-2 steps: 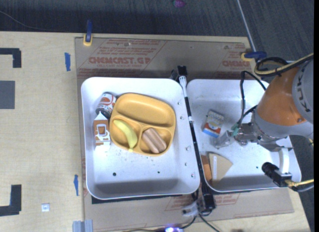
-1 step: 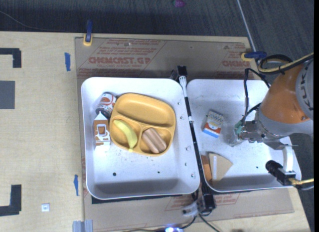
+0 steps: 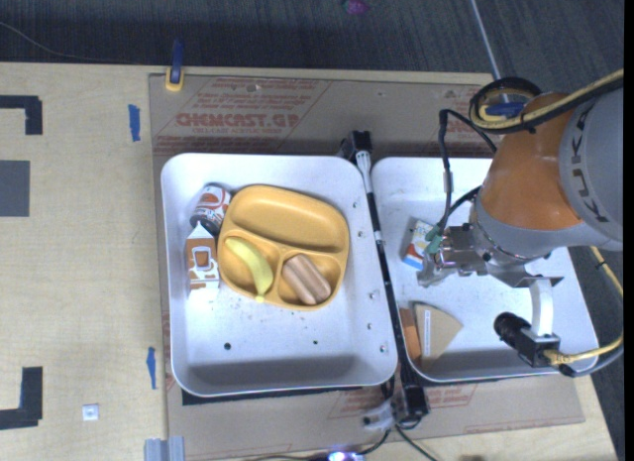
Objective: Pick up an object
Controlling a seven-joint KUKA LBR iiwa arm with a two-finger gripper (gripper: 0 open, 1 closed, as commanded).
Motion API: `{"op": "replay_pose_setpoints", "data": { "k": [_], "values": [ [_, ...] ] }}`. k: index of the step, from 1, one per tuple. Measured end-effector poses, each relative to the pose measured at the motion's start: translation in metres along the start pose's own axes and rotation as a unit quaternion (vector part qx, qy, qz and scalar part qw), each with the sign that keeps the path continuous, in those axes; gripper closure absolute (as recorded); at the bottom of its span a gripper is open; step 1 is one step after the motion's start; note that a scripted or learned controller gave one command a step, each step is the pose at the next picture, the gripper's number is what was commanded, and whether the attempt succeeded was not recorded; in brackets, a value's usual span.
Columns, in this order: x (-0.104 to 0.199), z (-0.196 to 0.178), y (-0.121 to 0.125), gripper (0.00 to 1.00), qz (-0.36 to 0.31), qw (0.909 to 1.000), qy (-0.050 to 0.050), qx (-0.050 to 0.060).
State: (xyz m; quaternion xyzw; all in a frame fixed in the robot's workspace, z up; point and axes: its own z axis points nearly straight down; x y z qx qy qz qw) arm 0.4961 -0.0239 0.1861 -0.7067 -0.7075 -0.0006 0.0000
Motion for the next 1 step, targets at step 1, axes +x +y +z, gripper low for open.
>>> {"op": "replay_pose_setpoints", "data": {
  "k": [1],
  "values": [
    [-0.0712,0.0375,-0.0173,1.00,0.001,1.0000,0.000,0.001]
  ]
}}
